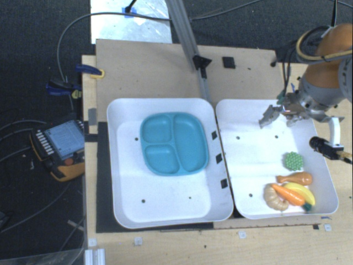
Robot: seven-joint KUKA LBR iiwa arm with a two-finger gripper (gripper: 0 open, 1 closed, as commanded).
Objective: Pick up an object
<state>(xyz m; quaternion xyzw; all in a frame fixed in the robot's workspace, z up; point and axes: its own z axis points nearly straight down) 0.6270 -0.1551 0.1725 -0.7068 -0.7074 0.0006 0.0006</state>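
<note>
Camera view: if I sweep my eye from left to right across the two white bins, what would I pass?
Left bin → blue divided plate → right bin → gripper → green ball.

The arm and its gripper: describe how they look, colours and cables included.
The arm is rounded and grey, with an orange band above the wrist. Dark cables loop around the band and hang beside the wrist. The gripper is a small metallic grey assembly with angular parts; a white piece with a black tip sticks out from it below the wrist.
</note>
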